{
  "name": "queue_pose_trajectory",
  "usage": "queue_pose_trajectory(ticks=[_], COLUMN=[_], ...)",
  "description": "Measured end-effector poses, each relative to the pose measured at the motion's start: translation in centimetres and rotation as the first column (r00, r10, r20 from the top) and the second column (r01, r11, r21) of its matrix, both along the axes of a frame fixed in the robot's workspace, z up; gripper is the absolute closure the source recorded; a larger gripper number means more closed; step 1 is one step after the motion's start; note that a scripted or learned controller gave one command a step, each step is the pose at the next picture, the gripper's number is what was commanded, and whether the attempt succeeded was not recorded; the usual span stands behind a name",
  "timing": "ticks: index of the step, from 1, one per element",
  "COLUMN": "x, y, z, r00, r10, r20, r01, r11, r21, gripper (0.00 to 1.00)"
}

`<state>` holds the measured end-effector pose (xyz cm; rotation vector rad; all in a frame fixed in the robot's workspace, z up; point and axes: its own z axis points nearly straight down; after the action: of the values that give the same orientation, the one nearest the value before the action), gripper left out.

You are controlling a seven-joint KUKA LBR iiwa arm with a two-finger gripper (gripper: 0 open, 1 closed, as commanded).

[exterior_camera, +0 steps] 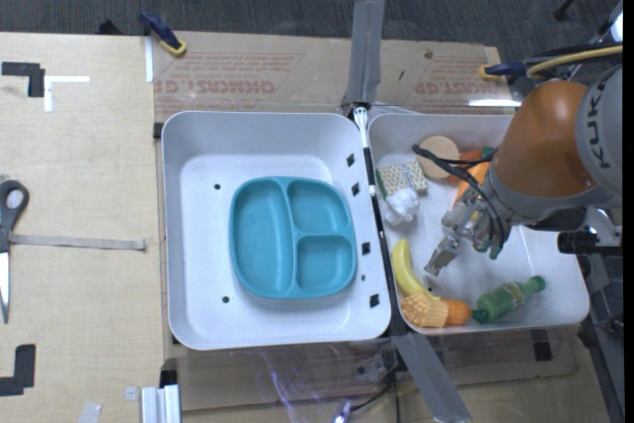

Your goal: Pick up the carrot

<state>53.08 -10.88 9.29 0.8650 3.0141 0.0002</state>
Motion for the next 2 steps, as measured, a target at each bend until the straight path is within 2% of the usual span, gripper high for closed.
queue_pose_trajectory(ticks=[1, 2], x=[4.3, 4.5], y=[-3.6, -3.6], z=[0.0, 1.0], r00=[0.941, 0.942], r10=[-0.339, -0.336], r20=[-0.002, 0.002], r01=[0.339, 0.336], r11=[0.941, 0.942], r21=[0.001, 0.0], gripper=[0.0, 1.0])
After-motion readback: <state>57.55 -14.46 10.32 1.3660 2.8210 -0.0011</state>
